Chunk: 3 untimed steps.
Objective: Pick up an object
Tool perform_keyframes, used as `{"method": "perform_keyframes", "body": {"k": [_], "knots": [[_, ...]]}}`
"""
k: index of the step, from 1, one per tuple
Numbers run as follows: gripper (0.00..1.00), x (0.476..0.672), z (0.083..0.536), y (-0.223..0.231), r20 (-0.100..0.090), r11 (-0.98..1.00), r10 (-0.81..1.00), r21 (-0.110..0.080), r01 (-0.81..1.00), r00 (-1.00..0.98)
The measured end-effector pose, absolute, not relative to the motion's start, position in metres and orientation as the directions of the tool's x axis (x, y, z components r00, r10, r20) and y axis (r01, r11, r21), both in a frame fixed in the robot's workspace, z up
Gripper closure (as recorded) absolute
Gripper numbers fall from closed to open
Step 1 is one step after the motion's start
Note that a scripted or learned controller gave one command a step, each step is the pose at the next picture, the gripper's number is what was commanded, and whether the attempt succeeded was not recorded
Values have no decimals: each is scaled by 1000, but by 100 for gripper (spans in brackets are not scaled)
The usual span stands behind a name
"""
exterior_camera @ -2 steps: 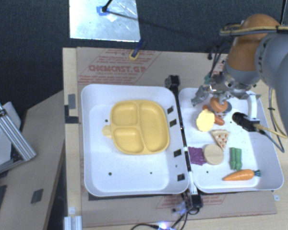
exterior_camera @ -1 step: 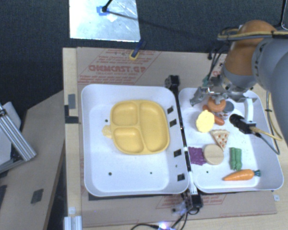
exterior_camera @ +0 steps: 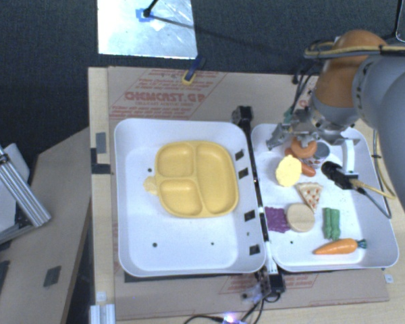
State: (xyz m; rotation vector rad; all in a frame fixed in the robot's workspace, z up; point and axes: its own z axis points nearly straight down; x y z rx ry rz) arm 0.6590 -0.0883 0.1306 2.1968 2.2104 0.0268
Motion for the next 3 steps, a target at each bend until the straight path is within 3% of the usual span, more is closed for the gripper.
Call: {"method": "perform_keyframes", "body": {"k": [1, 2, 3], "knots": [[100, 659, 139, -88, -4, 7, 1000, 27, 1000, -7], [100, 664, 199, -80, 0, 5, 1000, 7, 1000, -5], [100, 665, 226, -79, 0, 5, 1000, 4, 1000, -5]]}}
